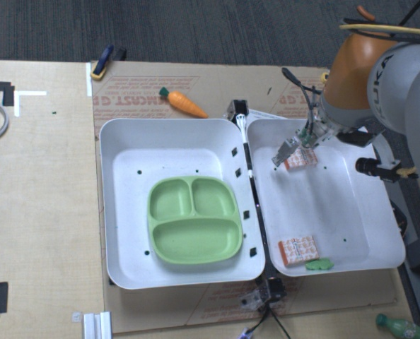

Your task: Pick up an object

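While the gripper point(289, 152) hangs over the small red-and-white packet point(301, 159) at the right bin's point(365, 242) far end, whether it grips it I can't tell; it should descend squarely and straddle the packet before closing.

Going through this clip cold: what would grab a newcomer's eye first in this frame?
The green divided plate in the left bin stands out most. Next comes the arm's orange band at upper right, with the gripper low over a small red-and-white packet at the back of the right bin. A toy carrot lies on the cardboard behind the bins.
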`<state>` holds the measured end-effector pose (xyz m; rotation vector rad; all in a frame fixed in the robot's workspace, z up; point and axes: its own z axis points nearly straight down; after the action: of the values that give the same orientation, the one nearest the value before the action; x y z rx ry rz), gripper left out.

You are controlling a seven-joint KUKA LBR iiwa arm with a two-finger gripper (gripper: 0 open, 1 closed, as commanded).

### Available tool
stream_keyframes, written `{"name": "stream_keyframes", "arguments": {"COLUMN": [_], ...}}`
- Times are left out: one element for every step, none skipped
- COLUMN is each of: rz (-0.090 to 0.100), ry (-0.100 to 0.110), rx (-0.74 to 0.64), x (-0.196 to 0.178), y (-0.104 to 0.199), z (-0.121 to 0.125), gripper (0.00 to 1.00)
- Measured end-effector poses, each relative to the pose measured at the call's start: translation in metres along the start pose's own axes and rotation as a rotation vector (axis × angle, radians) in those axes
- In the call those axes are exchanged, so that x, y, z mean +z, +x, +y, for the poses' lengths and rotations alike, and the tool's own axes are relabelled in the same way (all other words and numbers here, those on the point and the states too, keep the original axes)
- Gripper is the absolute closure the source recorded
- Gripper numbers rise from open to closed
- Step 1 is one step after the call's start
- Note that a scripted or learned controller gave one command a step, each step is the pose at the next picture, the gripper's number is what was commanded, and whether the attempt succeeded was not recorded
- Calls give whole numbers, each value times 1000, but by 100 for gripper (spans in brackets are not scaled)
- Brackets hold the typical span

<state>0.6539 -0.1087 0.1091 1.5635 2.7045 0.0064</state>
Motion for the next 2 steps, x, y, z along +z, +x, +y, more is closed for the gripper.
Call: {"name": "stream_keyframes", "arguments": {"rz": [3,-1], "ry": [5,0], "rx": [66,68], "x": [11,0], "y": [4,2], "z": [4,5], "gripper": [0,100]}}
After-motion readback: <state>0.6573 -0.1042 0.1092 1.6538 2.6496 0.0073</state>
